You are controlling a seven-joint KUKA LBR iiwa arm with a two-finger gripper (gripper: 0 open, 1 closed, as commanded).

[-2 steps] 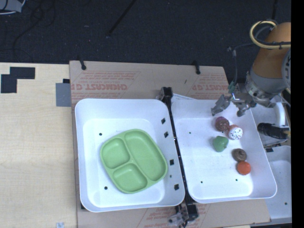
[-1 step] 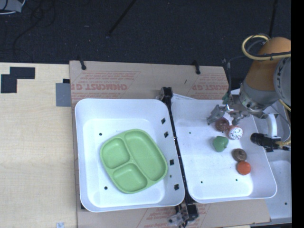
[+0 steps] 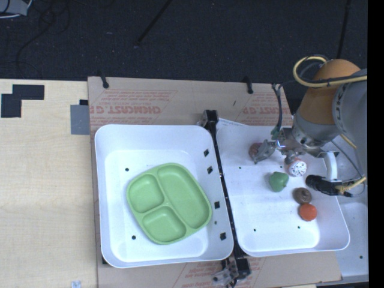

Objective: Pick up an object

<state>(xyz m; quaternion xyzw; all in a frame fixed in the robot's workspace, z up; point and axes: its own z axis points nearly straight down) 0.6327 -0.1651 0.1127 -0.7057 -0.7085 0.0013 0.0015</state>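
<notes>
- Two white bins sit side by side on the counter [image 3: 48, 179]; the left bin [image 3: 114, 245] holds a green divided plate [image 3: 168, 203], and the right bin [image 3: 270, 233] holds the small loose items.
- Nearest the camera in the right bin lies an orange-red ball [image 3: 308, 212], and touching or just beside its far side is a brown round piece [image 3: 302, 195].
- Further in, a green lumpy object [image 3: 278, 181] lies alone on the bin floor, with clear room around it. It looks small, light and probably smooth, so I judge it the easiest pick, taken across its narrow middle from above.
- Just beyond it a small white disc with dots [image 3: 297, 168] sits close under the arm.
- Farther still, the gripper [image 3: 282, 144] hangs low over the far part of the right bin, its tips beside a brownish-grey lump [image 3: 260, 151]. I cannot tell whether it is spread or closed, nor whether it touches the lump.
- From the gripper, the green object lies nearer the camera and only a short way off, and the ball and brown piece lie farther toward the near right corner.
</notes>
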